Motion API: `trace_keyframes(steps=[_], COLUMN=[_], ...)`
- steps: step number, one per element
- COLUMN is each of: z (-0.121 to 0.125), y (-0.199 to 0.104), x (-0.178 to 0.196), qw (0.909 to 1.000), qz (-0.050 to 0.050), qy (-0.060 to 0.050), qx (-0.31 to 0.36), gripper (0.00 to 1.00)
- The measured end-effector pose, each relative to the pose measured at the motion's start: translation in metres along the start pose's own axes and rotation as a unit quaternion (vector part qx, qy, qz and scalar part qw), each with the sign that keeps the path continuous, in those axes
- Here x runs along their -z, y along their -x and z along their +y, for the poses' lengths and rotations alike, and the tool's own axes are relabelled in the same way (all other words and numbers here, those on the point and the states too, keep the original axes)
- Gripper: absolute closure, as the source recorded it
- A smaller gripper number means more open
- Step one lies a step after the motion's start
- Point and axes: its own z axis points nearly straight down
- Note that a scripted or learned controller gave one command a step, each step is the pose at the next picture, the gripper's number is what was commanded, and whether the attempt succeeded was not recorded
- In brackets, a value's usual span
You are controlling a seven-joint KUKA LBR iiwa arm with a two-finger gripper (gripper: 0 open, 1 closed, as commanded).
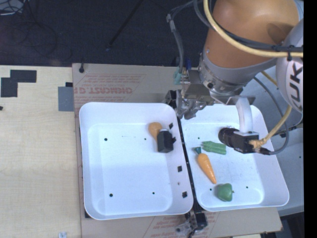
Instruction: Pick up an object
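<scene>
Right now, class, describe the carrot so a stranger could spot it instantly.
Start at the right bin, the white bin on the arm's side. Near its left wall lies the carrot, below a flat green piece and above a rounder green one. It alone is orange, tapered, leafy-topped.

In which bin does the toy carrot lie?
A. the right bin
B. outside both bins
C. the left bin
A: the carrot lies in the right bin, between a green piece above it and a green lump below it.
</scene>
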Motion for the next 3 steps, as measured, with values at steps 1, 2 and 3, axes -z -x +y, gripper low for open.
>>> trace_keyframes(steps=[1,2,3], z=[-0.054,0.011,-0.033], y=[-0.005,-0.018,0.030], x=[-0.043,-0.069,-0.014], qw=[1.0000,1.0000,1.0000], qz=[-0.001,-0.001,0.000], qy=[-0.005,-0.001,0.001], qx=[-0.001,-0.002,-0.004], gripper=[1.00,1.00,1.00])
